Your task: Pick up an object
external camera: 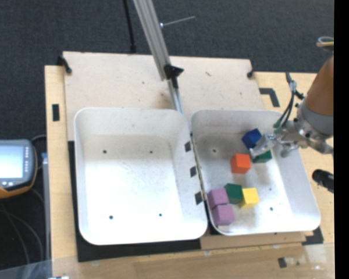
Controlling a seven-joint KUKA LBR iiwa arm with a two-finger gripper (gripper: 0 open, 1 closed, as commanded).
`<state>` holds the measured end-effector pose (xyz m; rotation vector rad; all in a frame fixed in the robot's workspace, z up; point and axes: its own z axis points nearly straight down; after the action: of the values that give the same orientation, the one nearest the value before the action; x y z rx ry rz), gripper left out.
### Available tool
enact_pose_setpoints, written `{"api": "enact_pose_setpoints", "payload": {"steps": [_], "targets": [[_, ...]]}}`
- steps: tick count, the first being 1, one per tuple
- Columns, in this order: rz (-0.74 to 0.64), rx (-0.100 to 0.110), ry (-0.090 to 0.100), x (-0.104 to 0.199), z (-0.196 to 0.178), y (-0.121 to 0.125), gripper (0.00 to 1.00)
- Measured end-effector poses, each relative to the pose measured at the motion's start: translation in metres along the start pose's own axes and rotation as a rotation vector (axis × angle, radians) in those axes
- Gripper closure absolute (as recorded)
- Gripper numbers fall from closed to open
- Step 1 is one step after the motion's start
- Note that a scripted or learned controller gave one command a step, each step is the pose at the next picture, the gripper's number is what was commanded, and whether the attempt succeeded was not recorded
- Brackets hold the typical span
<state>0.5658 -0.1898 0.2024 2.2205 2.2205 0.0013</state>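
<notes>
Grey arm reaches over the right bin [296, 185], its gripper [262, 151] low among the blocks; how its jaws stand I cannot tell from up here. A blue cube [252, 138] sits just behind the tips, an orange cube [241, 163] just in front and left. Further forward cluster a green cube [234, 191], yellow cube [250, 197] and two purple blocks [220, 205].

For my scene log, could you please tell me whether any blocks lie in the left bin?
No, the blocks, such as the orange block and blue block, all lie in the right bin.
</notes>
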Motion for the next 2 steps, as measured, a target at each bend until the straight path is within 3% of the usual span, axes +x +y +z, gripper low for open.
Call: {"api": "enact_pose_setpoints", "payload": {"steps": [1,2], "targets": [[-0.001,-0.012,-0.004,0.017,0.074,0.068,0.00],[0.000,-0.005,-0.003,0.066,0.103,0.007,0.00]]}}
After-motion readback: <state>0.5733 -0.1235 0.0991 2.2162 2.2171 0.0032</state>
